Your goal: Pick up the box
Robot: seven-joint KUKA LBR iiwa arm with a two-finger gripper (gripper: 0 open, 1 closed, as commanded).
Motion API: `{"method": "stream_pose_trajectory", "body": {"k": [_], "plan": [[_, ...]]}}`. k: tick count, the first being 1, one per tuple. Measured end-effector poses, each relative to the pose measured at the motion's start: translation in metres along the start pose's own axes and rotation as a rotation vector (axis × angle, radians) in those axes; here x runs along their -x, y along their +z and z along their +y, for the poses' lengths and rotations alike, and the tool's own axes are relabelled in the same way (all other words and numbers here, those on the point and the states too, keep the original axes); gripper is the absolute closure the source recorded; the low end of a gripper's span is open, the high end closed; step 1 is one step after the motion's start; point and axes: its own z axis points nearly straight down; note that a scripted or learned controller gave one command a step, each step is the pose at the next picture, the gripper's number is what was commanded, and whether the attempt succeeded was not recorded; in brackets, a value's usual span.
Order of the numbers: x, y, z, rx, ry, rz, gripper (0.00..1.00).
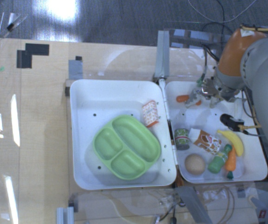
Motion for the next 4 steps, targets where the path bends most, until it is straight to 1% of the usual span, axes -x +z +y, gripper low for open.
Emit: {"method": "stream_pose_trajectory", "body": {"k": [1, 2, 3, 4], "plan": [[-0.011, -0.002, -0.03, 0.017, -0.04, -0.002, 0.0], [0.066, 0.002, -0.001, -0.016, 0.111, 0.002, 0.0], [0.066, 0.002, -0.001, -0.022, 0.162, 0.004, 0.0], [0.066, 0.0, 0.002, -0.003, 0.231, 0.001, 0.0]]}}
